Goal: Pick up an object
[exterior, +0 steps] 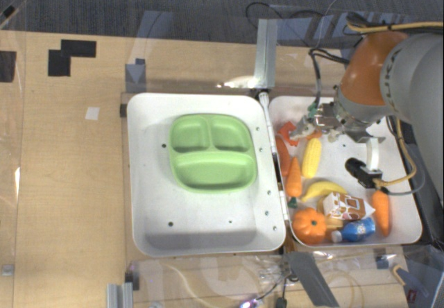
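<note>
Just below my end effector (318, 126) lies the yellow corn cob (312, 155), upper end touching me or nearly so, can't tell which. Can't tell how far open the end effector is either, since the wrist is in the way. Nothing visibly held. Judged step: coming down onto the cob, pick not yet made.

Doing it well: centre over the cob's middle, not its end. I sit over the far end, and a close here would likely squirt it out. Close across the narrow width, square to the length. Get low enough to pass the widest part. The cob looks round and smooth, so it is likely to roll.

Cob's long axis runs from under me toward the near wall of the right bin (341, 157), leaning slightly. One end is under me, and the other points at the banana (320, 190). Which end is the tip is too small to tell.

Beside the cob, on the side away from my arm, an orange carrot (294, 176) lies close alongside, roughly parallel, so there is a risk of catching it too. Further out past the banana are a pumpkin (309, 225) and a small carton (344, 207). Well beyond the carrot, the left bin (149, 182) holds a green divided plate (211, 150). Bench (62, 182) under everything.
</note>
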`<state>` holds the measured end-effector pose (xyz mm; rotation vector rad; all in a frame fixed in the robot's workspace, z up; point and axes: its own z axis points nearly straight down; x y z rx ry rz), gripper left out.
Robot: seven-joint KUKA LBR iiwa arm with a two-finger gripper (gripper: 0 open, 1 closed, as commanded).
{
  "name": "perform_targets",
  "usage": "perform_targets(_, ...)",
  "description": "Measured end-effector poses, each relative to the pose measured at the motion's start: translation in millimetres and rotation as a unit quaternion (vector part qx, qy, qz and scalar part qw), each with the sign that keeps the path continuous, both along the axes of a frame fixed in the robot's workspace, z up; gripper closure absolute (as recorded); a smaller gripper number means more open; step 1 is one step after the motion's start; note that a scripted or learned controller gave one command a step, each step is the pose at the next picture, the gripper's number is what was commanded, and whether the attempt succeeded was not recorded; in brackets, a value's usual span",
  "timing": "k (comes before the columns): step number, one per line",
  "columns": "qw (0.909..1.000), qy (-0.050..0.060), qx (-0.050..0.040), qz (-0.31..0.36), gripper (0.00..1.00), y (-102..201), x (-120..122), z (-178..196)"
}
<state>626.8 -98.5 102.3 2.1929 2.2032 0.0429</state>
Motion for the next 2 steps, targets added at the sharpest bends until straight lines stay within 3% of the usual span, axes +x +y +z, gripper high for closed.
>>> perform_targets(1, 0.9999, 0.016, 0.0007, 0.007, 0.0, 5.0, -20.9, -13.7)
perform_targets(2, 0.9999, 0.013, 0.0019, 0.008, 1.0, 6.7, -18.3, -2.1)
